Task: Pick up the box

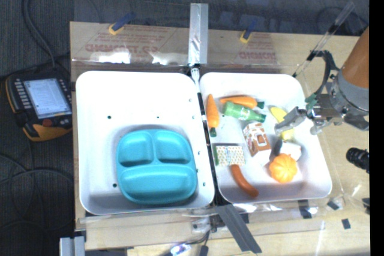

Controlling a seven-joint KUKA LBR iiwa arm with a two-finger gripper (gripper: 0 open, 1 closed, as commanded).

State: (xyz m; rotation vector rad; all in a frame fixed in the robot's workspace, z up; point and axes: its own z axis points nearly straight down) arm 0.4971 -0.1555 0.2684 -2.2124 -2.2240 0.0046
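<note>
Both bins (pixel 96 129) are white; the left one holds a turquoise divided tray (pixel 157 166). In the right bin, a red, white and brown carton box (pixel 257 138) sits centrally, an orange pumpkin (pixel 283 168) at five o'clock, a green bottle (pixel 241 110) at eleven, and a green-speckled packet (pixel 229 155) at eight.

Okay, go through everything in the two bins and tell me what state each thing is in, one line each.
Box: lying in the right bin, not held.
Patterned packet: flat beside the box.
Green bottle: on its side.
Carrot: lying along the bin's left wall.
Sausage: lying flat.
Orange: resting near the front.
Blue tray: upright in the left bin.
Pincer: over the right bin, holding nothing visible.
</note>
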